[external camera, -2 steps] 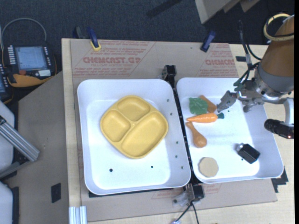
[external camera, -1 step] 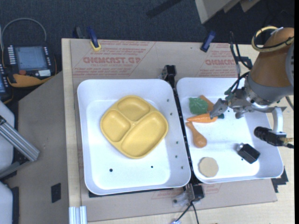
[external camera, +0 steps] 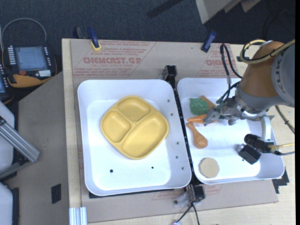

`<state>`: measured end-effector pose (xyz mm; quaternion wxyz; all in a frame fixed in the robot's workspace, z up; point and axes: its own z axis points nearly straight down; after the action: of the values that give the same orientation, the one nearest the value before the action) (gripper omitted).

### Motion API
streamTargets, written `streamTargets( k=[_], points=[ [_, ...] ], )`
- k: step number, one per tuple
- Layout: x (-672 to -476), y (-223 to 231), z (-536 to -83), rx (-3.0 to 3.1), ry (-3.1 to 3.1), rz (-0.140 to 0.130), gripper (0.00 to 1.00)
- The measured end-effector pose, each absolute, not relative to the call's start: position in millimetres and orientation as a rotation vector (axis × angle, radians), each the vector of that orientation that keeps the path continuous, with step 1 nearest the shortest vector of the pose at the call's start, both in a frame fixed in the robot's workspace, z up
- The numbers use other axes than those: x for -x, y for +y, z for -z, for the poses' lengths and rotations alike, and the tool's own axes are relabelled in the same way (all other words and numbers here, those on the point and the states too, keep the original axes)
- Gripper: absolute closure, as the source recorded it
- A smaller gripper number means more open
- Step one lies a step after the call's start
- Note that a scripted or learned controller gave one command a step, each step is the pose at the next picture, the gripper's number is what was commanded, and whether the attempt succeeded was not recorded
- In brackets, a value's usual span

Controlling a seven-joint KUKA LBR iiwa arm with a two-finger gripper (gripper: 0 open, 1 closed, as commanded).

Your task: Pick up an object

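Note:
The right bin (external camera: 267, 170) holds several small items. A green piece (external camera: 198, 106) lies at its upper left, with an orange piece (external camera: 207, 100) against its right side. Below them lies a thin orange stick (external camera: 195, 120), then an orange pear-shaped piece (external camera: 199, 139), and a beige disc (external camera: 209, 167) near the front wall. My gripper (external camera: 216, 116) is low in this bin, reaching in from the right, its tip right beside the right end of the orange stick and just below the green piece. Nothing is visibly held.
The left bin (external camera: 93, 172) holds a yellow divided plate (external camera: 135, 126) at its middle. The arm's grey and orange wrist (external camera: 262, 81) hangs over the right bin's upper right, with black cable fittings (external camera: 253, 149) over its right side. A divider (external camera: 180, 125) separates the bins.

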<state>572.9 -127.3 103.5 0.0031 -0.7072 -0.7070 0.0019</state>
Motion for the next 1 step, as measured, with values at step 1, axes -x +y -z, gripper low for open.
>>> streamTargets(
  k=[1],
  points=[
    [-574.4, -127.8, -118.0, 2.224, -2.221, 0.000, 1.00]
  ],
)
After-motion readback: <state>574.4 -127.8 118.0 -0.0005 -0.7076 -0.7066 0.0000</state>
